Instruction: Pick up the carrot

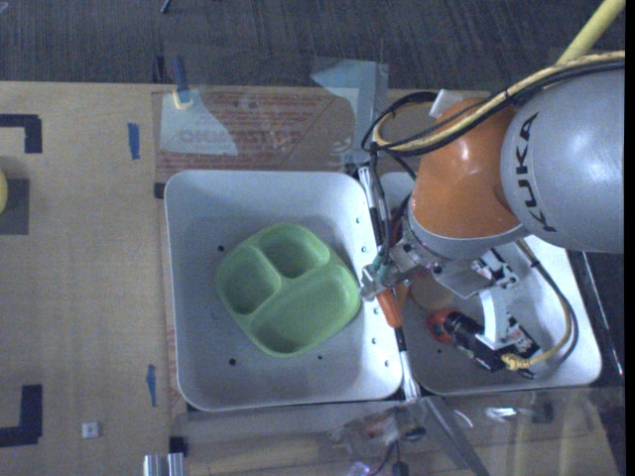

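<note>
The small orange carrot [393, 308] is poking out just below the metal two-finger gripper [380, 278], sitting at the right white bin's [580, 360] nine o'clock edge, beside the green divided plastic plate [288, 288]. Whether the gripper is pinching it, I cannot tell.

Green divided plate [288, 288] in left bin [198, 216], tool [382, 281] over bins' divider, carrot [393, 308] (orange) beneath
</note>
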### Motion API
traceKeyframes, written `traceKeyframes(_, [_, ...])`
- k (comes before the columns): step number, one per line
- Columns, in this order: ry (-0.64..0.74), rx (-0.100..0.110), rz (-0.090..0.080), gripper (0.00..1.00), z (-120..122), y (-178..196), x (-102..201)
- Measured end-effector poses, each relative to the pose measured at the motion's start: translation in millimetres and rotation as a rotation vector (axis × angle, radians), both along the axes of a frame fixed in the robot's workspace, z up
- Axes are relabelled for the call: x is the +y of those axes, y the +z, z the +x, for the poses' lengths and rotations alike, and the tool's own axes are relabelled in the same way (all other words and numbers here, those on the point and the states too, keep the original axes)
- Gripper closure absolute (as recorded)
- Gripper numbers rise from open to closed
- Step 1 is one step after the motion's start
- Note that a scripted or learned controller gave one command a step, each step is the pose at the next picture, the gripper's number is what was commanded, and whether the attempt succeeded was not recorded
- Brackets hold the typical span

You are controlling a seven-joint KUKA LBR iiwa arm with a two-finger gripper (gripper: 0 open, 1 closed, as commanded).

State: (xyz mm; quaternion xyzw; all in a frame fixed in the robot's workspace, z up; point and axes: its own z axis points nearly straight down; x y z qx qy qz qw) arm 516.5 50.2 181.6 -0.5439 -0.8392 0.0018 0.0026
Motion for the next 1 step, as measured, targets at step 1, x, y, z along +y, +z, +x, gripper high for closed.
traceKeyframes(1, [0.133,-0.003,0.001,1.00,-21.7,41.2,-31.5])
